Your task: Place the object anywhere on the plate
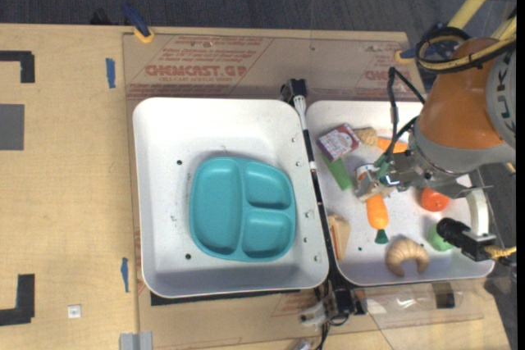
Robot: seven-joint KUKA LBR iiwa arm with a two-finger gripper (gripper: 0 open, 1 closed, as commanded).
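In the right-hand shallow white bin (459, 270), seen from the camera above the desk, the grey arm with its orange band reaches in from three o'clock and its hand (384, 176) sits low over the toys near the bin's middle. The metal parts there blur together, so I cannot tell how the hand is set or whether anything is caught in it. Just below it, toward six o'clock, lies an orange plastic carrot with a green stub (376, 213), which I judge the likely object. Around it: a purple-and-white packet (337, 142) at eleven o'clock, a green flat stick (340, 174) at nine, a tan croissant-shaped toy (407, 255) toward five, and a small red-orange round piece (433, 198) at four.

The turquoise plastic plate with three compartments (243, 209) rests in the middle of the left-hand white bin (164, 135), well apart from the hand, toward nine o'clock.

The step in hand appears to be the pick. Next the move calls for a secure hold, a lift clear of the divider between the bins, a carry toward nine o'clock, and a release over any compartment.
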